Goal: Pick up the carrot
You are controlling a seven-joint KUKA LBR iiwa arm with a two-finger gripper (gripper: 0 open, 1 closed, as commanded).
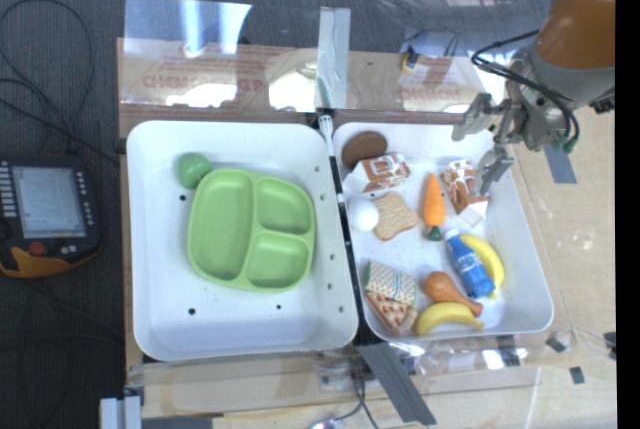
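Note:
The carrot (433,203) is orange with a small green stem end, lying upright in the picture near the middle of the right bin (530,262). My gripper (484,142) hangs over the bin's upper right part, above and to the right of the carrot, its two fingers spread open with nothing between them. One finger (495,167) points down toward a small red-and-white packet (461,185) just right of the carrot.
The right bin also holds a brown bun (364,147), a cookie packet (384,172), an egg (364,215), toast (396,215), a blue bottle (466,265), two bananas (448,317), a drumstick (446,289) and a sandwich wedge (391,297). The left bin has a green divided plate (252,229) and a green ball (194,169).

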